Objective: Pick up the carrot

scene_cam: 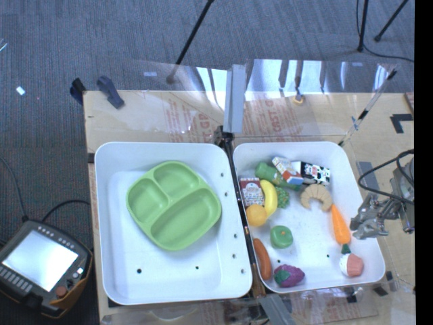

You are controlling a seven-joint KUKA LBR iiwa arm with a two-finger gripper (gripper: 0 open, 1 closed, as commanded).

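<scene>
A blue-grey carpet (81, 32) with a fine ribbed weave covers the floor around the counter (149, 117), whose top is pale wood under clear sheeting printed with faint red lettering. Thin black tripod legs (197, 24) slant across the carpet at the top, one pair near the middle and another at the far right. A clear plastic screen (318, 76) stands along the counter's far edge and catches bright white glare. Two dark clamps (108, 91) sit at the counter's far left corner. On the floor at the lower left lies a handheld control pad (42, 266) with a lit screen, a black cable (47, 212) curling from it
</scene>
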